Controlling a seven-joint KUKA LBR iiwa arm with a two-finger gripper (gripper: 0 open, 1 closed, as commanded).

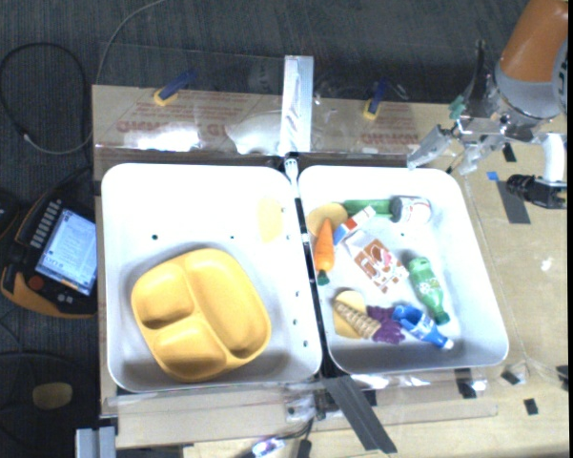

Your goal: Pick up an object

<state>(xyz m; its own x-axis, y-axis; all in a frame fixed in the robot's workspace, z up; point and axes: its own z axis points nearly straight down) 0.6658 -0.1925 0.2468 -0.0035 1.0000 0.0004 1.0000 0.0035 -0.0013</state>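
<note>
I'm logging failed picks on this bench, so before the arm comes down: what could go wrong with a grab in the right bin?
1. The carrot, milk carton and green bottle lie crowded together, so the hand may knock a neighbour or catch two things.
2. The carrot lies against the right bin's left wall, leaving little finger room.
3. The hand sits outside the bin's back corner; a slanted approach may clip the rim.

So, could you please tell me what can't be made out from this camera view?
- Gripper: too small and blurred against the bench in the camera view to read its state.
- Arm: cut off by the top edge.
- Carrot: its lower end lies against the right bin's wall.
- Labels on the green bottle and carton: too small to read.
</note>
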